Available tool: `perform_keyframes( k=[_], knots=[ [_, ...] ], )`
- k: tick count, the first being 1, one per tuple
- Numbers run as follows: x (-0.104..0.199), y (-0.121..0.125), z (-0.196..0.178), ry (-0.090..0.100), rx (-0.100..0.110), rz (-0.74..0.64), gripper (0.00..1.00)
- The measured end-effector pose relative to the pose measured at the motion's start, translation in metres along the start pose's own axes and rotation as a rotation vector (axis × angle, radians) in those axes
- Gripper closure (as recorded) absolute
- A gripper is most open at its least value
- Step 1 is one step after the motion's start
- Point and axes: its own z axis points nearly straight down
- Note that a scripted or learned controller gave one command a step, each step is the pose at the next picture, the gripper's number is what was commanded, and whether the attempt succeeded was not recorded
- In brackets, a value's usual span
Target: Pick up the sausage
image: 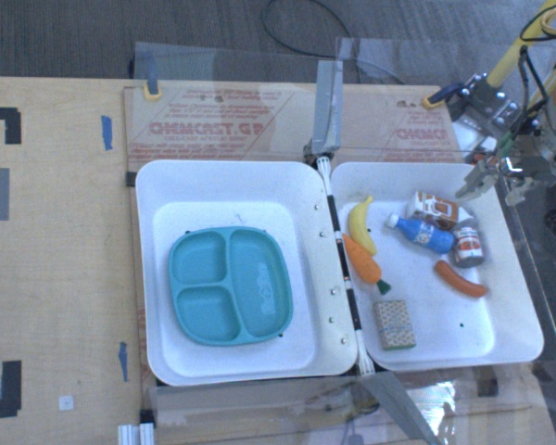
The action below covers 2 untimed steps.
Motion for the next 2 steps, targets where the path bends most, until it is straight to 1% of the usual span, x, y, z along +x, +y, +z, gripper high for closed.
perform_keyframes(
  k=[1, 2],
  knots=[
    [0.000, 0.001, -0.010, -0.002, -0.002, -0.002, 1.00],
    [0.005, -0.033, 0.081, 0.001, 0.002, 0.232, 1.00]
  ],
)
